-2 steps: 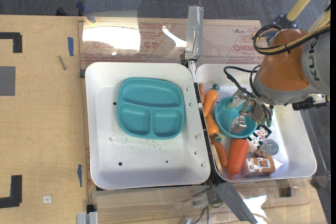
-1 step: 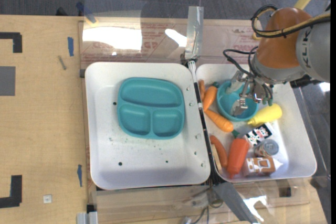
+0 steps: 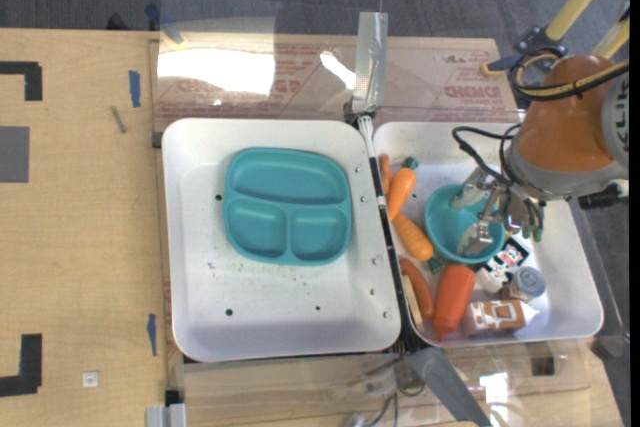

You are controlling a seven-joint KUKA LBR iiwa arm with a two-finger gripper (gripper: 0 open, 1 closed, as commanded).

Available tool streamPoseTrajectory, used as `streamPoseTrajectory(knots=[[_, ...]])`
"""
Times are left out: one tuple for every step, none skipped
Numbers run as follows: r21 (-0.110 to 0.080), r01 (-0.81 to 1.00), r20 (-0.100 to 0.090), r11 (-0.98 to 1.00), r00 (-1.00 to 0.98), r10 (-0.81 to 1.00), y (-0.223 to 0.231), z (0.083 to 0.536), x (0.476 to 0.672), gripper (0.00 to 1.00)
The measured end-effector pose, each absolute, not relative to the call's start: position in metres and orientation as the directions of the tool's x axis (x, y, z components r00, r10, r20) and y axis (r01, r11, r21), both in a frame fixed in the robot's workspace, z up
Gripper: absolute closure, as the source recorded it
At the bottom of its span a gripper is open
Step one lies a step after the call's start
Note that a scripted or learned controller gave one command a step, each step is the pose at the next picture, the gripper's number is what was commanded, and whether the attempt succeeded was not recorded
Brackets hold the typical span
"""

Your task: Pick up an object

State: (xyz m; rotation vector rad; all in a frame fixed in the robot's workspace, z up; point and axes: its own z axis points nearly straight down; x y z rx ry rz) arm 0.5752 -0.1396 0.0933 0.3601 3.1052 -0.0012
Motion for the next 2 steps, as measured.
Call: streamPoseTrajectory(knots=[[0.001,0.416,-0.025,0.909,-0.909,0.416,-0.103,0.095,0.572,0.00],[0.000,0.489,-0.008,0.872,-0.872,0.489,-0.122,0.106,0.639,0.00]])
